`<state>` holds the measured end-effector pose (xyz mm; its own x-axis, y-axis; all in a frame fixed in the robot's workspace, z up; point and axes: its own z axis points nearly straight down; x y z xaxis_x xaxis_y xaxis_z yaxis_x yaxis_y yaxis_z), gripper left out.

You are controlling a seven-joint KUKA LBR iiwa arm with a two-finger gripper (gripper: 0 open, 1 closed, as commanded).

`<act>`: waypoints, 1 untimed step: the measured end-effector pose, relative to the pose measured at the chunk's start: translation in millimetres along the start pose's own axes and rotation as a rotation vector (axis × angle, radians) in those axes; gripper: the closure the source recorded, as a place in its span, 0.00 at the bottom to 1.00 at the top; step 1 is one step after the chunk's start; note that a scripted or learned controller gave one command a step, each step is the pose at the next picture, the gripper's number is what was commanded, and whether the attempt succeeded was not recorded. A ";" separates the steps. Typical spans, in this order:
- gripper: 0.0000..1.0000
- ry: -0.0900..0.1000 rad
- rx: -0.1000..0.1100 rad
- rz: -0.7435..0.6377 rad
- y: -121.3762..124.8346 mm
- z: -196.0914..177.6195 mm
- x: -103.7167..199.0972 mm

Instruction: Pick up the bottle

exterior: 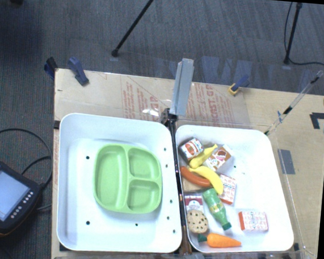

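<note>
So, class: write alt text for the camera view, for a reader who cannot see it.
A green bottle lies among toy foods, including a banana and a carrot, in the right white bin. The left bin holds a green divided plate.

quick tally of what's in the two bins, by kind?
Green tray: 1 (left bin)
Green bottle: 1
Bananas: 2
Carrot: 1
Hot dog: 1
Cookie: 1
Can: 1
Small boxes/cartons: 4
All but the tray sit in the right bin.
Total: 12
</note>
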<state>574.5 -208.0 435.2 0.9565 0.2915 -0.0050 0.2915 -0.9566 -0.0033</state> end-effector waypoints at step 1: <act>1.00 -0.002 0.002 0.069 -63.7 187.8 41.1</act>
<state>594.2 -134.8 247.4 0.9743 0.2254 -0.0070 0.2253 -0.9743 -0.0048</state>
